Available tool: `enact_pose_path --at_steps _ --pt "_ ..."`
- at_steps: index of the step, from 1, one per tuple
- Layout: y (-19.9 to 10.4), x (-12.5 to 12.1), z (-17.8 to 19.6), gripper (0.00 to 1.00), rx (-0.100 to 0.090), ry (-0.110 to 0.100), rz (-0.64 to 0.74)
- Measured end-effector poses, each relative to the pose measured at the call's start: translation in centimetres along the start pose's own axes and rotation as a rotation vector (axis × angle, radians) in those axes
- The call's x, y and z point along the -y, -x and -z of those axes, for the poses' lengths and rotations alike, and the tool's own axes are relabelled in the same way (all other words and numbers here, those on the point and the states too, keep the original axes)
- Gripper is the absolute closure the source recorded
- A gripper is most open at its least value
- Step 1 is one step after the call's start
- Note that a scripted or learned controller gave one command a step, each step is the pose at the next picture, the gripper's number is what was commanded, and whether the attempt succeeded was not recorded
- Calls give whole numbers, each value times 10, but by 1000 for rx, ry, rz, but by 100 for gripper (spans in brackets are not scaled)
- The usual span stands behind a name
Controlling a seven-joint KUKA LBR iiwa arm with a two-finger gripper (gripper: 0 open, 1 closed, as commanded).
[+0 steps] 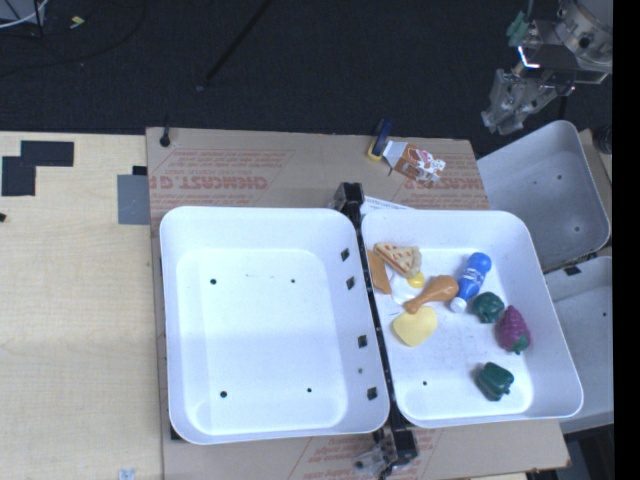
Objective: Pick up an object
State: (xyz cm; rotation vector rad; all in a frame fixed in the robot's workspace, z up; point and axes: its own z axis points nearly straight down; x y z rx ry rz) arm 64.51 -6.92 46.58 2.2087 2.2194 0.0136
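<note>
From above, the robot's grey hand point(515, 96) hangs high, well clear of the shallow white right-hand bin point(545, 268) below and to its left, so the pick looks unstarted; whether it's apart or together I cannot tell. Next it must drop onto something, perhaps the blue plastic bottle point(473, 274), among crowded, hard-to-identify small toys.

We see a robotics lab or test bench rather than any home. Two shallow white bins point(260, 333) sit clamped side by side on a cardboard sheet point(260, 168) over a pale wooden bench point(70, 298). Small plastic toy foods point(440, 303) lie in the right bin as test pieces. Loose cables point(60, 8) trail over the dark floor behind, and a grey metal tray point(555, 193) stands at the right.
</note>
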Motion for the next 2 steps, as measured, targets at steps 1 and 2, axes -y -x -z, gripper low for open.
enact_pose_path --at_steps 1,2 --pt "3 0 78 100 0 -7 -1" --pt "67 1 71 100 0 -16 -9"
